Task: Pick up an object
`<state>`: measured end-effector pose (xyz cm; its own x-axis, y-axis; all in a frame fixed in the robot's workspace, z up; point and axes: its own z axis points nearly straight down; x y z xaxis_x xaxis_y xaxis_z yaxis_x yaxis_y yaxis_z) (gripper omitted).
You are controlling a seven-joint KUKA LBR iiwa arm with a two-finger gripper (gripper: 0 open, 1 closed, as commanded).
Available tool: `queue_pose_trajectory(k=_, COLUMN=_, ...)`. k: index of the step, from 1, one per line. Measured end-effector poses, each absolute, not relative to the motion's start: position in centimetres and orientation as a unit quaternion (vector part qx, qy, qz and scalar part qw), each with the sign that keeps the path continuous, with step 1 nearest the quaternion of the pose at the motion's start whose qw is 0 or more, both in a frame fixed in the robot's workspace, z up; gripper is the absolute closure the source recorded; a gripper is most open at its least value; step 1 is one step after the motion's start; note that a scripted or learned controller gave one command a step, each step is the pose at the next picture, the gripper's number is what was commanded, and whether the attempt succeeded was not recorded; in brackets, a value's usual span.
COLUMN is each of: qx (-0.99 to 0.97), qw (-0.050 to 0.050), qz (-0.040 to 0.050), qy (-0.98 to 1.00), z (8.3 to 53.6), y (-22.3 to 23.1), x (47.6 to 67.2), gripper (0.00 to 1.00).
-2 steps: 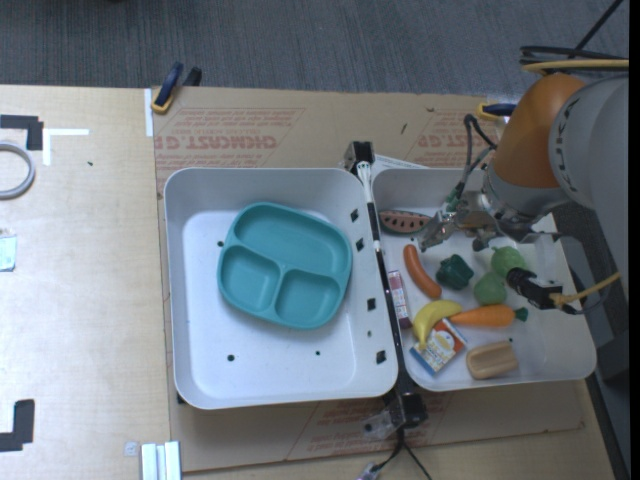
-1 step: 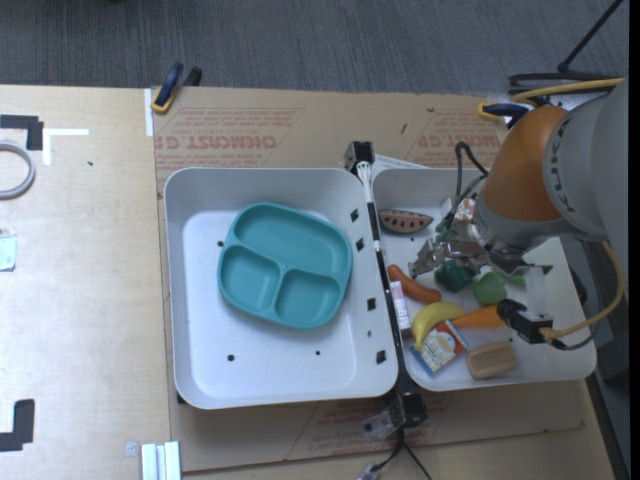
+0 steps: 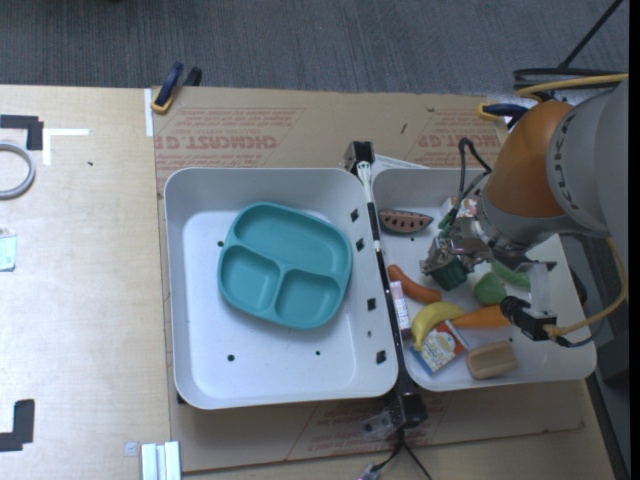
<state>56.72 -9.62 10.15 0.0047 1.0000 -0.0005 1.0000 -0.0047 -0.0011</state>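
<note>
Dark-green object (image 3: 453,273): sits in the right bin, directly under the gripper and seemingly touching it, so judged the likeliest target.

Largest first. Grey arm (image 3: 575,168), orange band above the wrist: reaches in from the right and bends down over the right bin, presumably to come at the clutter from above.

Left bin (image 3: 200,368): carries a teal divided plate (image 3: 285,266) lying flat near its middle, well apart from the gripper.

Right bin (image 3: 548,356): crowded with toy food, packed close, which leaves little room to descend beside any one piece.

Gripper (image 3: 447,256): low among the items, at the dark-green object. Open or closed on anything: cannot tell, since the wrist and cables hide it from this angle.

Then the smaller pieces:
- Banana (image 3: 437,317), just in front of the gripper.
- Carrot (image 3: 482,318), touching the banana's end.
- Orange-red sausage (image 3: 414,285), near the dividing wall.
- Watermelon slice (image 3: 405,221), alone toward the far wall.
- Tan block (image 3: 490,360) and a printed packet (image 3: 437,349), at the near edge.
- Light-green piece (image 3: 490,288), just beside the target.

Likely risk: nudging or catching the neighbours rather than the target alone.
</note>
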Motion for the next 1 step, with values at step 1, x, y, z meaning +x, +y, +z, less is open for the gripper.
queue_pose_trajectory(k=1, qx=-0.706, qw=-0.001, qz=0.0000, qy=-0.708, z=23.29, y=-8.13, x=54.90, gripper=1.00)
